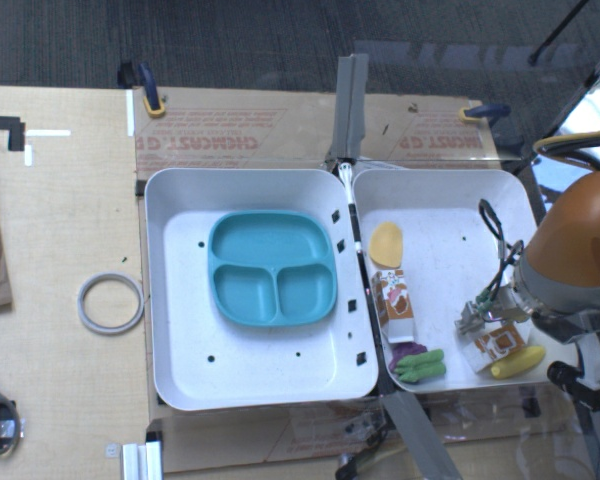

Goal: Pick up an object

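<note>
Hovering gripper (pixel 477 315) beside banana (pixel 517 362), lying lengthwise left-right, slightly tilted

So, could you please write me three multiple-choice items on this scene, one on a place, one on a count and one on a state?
1. Where does the teal plate lie?
A. In the left bin
B. In the right bin
C. On the bare bench

2. How many compartments does the plate have?
A. Two
B. Three
C. Four

3. How does the yellow banana rest?
A. Standing on end
B. On the plate
C. Flat on the right bin's floor

Answers:
1. A, since the plate sits in the middle of the left bin.
2. B, since one wide section runs above two smaller ones.
3. C, since it lies on its side near the bin's near right corner, beside the gripper.
</note>
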### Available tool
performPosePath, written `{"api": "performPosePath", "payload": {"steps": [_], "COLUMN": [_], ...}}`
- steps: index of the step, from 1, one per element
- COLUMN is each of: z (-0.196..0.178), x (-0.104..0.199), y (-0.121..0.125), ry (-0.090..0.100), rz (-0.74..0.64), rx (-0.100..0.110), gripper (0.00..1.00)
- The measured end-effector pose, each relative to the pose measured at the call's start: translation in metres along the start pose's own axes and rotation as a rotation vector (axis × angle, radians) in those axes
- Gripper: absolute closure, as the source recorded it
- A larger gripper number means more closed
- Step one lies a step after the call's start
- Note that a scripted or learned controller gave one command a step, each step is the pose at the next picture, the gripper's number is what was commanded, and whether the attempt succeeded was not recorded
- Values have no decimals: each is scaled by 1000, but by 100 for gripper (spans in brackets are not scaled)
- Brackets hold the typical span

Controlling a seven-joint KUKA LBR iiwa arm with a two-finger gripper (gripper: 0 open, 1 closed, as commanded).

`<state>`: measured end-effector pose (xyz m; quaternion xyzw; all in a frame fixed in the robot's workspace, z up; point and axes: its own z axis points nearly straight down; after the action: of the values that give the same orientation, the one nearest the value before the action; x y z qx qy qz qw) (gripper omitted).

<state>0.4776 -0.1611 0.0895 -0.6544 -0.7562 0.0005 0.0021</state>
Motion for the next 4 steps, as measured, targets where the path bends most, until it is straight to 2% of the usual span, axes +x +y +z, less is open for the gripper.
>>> {"api": "performPosePath", "payload": {"steps": [1, 2, 3, 4], "z": [-40, -40, 0, -12], "x": [-35, -35, -44, -5], "y": [-5, -5, 21, 3], "ry": [-2, -2, -1, -1], "rz": [-262, -262, -162, -662], "rx": [-2, -2, -1, -1], "gripper": [100, 0, 0, 0]}}
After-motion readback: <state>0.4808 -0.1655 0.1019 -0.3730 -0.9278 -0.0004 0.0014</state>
